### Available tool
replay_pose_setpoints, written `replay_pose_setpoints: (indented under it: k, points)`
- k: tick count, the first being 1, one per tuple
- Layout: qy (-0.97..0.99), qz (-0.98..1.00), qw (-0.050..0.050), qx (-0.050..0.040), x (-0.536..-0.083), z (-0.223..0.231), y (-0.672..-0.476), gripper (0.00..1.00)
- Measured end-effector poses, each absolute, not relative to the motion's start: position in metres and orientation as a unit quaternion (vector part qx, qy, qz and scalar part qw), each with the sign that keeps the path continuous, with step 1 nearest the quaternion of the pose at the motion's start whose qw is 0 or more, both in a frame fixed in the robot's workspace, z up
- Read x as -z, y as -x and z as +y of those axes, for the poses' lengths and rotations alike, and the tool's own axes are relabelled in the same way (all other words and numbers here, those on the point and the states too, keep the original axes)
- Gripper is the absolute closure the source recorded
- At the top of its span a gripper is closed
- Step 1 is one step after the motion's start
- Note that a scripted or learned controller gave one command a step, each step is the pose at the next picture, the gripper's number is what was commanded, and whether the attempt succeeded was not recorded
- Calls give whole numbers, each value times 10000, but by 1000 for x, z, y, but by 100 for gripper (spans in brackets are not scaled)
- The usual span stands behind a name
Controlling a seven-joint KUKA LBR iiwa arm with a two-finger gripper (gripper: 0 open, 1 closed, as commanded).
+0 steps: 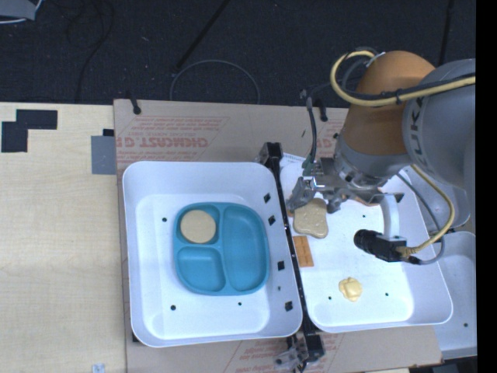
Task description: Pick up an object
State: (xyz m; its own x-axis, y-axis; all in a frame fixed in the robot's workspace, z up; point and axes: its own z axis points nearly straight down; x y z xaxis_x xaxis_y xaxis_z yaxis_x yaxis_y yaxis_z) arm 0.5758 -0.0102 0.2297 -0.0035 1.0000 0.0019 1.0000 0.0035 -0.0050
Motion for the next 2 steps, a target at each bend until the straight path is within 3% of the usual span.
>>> replay_pose_setpoints:
  k: [1, 2]
  points:
    - [7054, -7088, 27, -11, -230, 43, -560, 100]
    - [7056, -7086, 24, -14, -219, 99, -562, 100]
